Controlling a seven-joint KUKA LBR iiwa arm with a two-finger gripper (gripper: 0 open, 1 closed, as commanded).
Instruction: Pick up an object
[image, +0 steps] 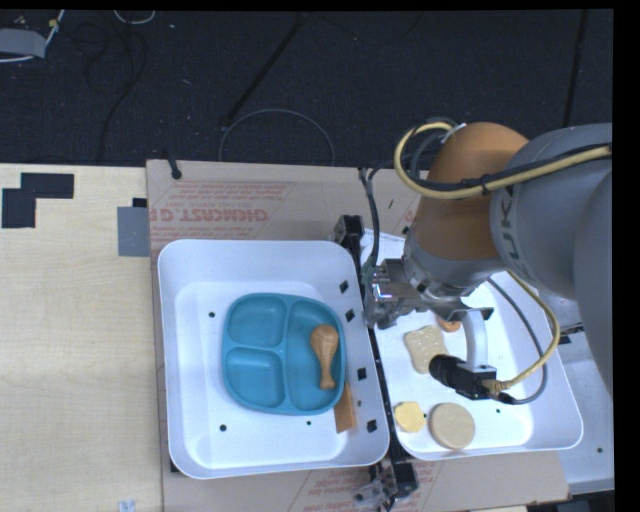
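My gripper hangs low over the left part of the right bin, mostly hidden under the grey arm and its orange band. Just below it lies a pale, cracker-like piece. A small orange object peeks out beside the gripper. Nearer the bin's front lie a yellow round piece and a larger beige disc. In the left bin, a blue divided plate carries a tan drumstick.
A thin wooden stick leans along the left bin's right wall. A black connector with a yellow cable hangs from the arm over the right bin. Cardboard lies under both bins, and the bench extends left.
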